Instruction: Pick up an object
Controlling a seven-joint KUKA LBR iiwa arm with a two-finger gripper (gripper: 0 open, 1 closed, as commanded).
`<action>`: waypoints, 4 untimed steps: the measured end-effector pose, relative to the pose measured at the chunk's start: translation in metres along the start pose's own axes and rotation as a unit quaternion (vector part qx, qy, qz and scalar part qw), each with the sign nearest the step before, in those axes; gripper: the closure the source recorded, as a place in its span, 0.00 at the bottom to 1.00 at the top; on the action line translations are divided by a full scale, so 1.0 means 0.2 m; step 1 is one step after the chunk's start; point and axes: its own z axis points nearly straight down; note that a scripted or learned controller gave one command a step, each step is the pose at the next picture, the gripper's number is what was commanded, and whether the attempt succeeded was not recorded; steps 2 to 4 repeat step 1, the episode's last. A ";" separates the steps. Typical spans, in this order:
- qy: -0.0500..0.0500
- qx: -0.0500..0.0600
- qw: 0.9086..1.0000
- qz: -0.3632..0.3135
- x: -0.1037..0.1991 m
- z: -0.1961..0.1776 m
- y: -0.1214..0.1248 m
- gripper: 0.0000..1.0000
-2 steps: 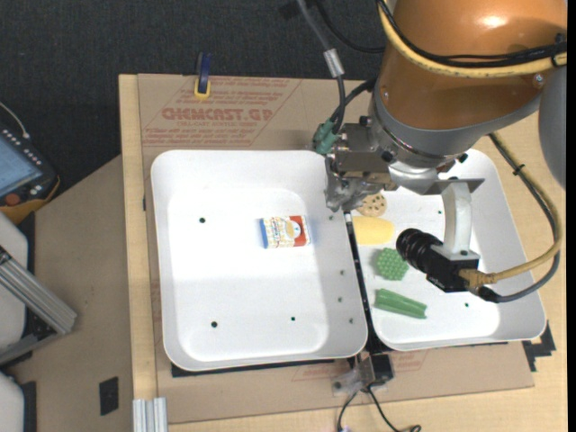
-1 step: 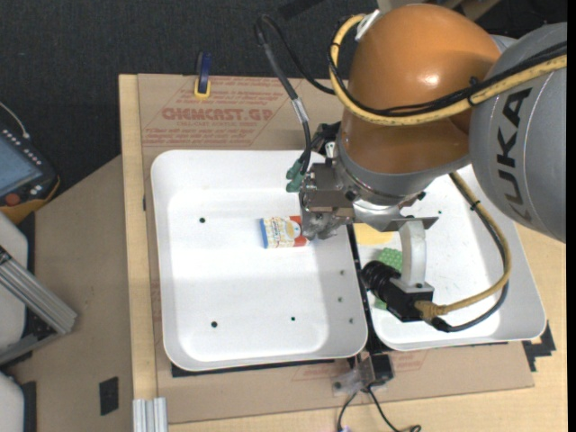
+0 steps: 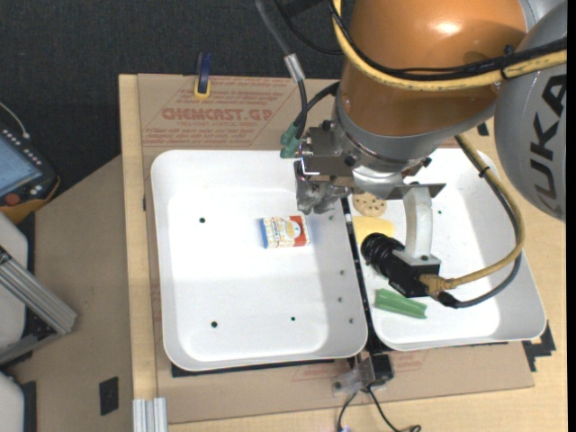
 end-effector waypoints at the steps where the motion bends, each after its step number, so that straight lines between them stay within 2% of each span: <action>1: -0.004 0.010 1.000 0.004 -0.15 0.50 -0.01 1.00; 4: -0.004 0.010 1.000 0.004 -0.15 0.50 -0.01 1.00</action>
